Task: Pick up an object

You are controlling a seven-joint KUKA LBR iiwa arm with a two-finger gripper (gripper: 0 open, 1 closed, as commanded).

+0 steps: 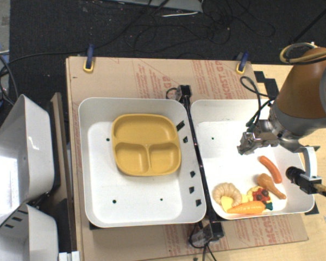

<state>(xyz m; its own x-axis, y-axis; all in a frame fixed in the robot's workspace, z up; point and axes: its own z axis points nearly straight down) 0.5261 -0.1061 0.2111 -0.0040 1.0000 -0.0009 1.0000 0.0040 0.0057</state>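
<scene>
Jaws (251, 144) over bare right bin (223, 118) floor; toy food (250, 196) along near wall.

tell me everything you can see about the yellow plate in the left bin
The yellow plate is a rounded-square tray that looks like matte plastic, with a raised rim and three compartments: one wide section at the far side and two smaller ones at the near side. It lies flat and upright on the floor of the left bin, toward the far half, and holds nothing.

High slanted view over both bins (92, 162)
</scene>
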